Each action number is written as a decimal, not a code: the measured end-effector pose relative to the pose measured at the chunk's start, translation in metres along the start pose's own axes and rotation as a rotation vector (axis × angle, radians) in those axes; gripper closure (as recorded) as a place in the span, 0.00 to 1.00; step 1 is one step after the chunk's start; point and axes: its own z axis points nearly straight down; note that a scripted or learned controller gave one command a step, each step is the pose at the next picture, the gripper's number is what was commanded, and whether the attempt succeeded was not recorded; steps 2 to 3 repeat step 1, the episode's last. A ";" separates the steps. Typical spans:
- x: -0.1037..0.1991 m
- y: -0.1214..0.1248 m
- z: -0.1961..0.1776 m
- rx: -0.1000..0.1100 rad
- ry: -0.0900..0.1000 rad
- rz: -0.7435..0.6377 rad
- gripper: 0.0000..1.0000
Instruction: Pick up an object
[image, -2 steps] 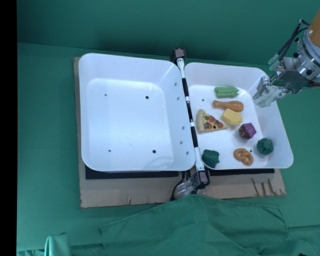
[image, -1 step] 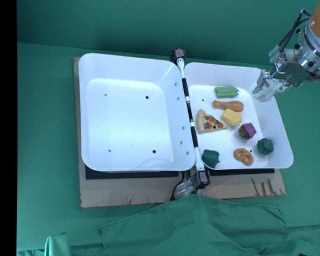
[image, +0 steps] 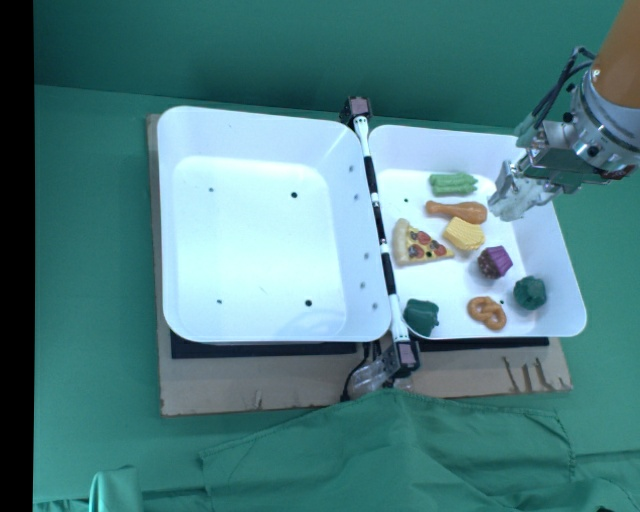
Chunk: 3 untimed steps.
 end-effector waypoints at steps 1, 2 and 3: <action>0.005 -0.008 0.051 0.001 0.001 -0.006 1.00; 0.005 -0.008 0.051 0.001 0.001 -0.006 1.00; 0.005 -0.008 0.051 0.001 0.001 -0.006 1.00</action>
